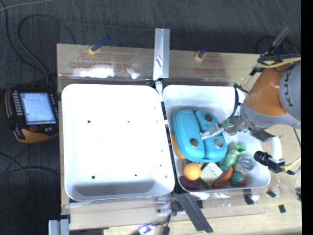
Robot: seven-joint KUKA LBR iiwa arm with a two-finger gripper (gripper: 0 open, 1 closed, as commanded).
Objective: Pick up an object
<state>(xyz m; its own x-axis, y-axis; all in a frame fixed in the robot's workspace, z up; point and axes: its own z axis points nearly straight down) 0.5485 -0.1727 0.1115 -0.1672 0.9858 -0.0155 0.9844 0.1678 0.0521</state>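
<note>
The right bin (195, 94) holds a pile of toys. A large light-blue plastic shell (193, 137) with round holes lies on its left half. Below it sit an orange ball (191, 171), a checkered block (211, 172), a dark purple piece (189, 183), an orange-red carrot shape (223, 178), green pieces (234, 153) and a greyish round piece (246, 162). My gripper (213, 130) reaches in from the right and is low over the blue shell's right part, touching or nearly touching it. Nothing is seen lifted.
The left bin (115, 94) stands beside the right one, with a thin wall between them. The arm's orange band (264, 94) and wrist hang over the right bin's far right corner. A control pendant (32, 112) lies on the floor at left.
</note>
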